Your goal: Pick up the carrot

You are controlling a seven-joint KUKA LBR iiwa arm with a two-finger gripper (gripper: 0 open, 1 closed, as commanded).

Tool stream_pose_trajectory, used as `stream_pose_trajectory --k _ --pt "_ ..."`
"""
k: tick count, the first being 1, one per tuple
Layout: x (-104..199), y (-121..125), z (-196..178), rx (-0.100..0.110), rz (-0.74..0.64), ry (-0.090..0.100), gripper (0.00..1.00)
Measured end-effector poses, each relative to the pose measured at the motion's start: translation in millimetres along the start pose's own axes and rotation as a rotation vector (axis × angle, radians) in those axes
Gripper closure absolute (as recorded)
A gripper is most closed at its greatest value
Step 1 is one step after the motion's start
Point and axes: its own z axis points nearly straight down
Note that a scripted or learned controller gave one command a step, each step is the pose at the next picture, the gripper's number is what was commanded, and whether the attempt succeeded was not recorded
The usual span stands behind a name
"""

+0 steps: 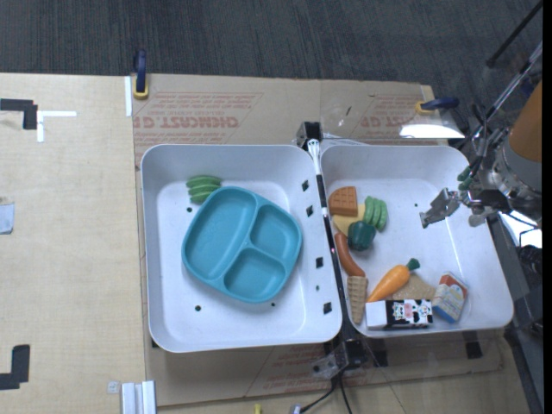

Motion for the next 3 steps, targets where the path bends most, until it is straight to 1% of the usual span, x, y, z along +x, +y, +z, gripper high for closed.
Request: stream_pose_trajectory --k 1,2,3 --pt "27 -46 136 -0.004 -0.227 0.001 0.0" --pt "26 -44 127 -0.009 -0.22 0.0 1.0" --pt "95 -32 36 -0.002 -0.11 0.0 1.0"
